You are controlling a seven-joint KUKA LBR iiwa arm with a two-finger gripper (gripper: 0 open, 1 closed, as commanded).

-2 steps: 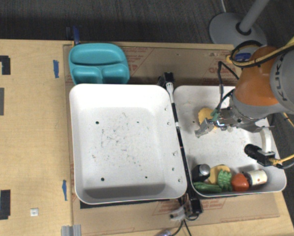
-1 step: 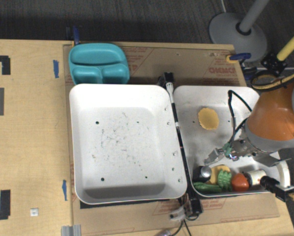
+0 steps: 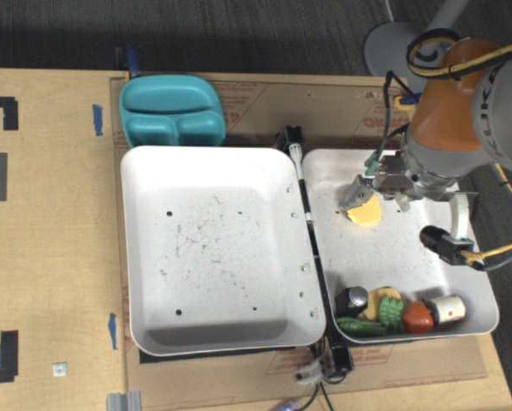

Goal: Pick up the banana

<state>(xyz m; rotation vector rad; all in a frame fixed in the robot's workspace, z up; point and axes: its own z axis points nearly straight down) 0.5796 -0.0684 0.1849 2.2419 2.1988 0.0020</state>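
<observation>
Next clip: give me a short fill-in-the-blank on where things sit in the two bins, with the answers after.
1. The tool is over the ____ bin, beside a yellow object.
2. The cluster of items lies along that bin's ____ edge.
3. Behind the left bin sits a tray coloured ____.

Answers: right; near; teal

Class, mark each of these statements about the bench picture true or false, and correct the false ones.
1. The pincer is over the right bin. True.
2. A teal tray sits behind the left bin. True.
3. The yellow piece lies in the left bin. False: it lies in the right bin, under the pincer.
4. A cluster of toy items sits at the right bin's far edge. False: it is along the near edge.
</observation>
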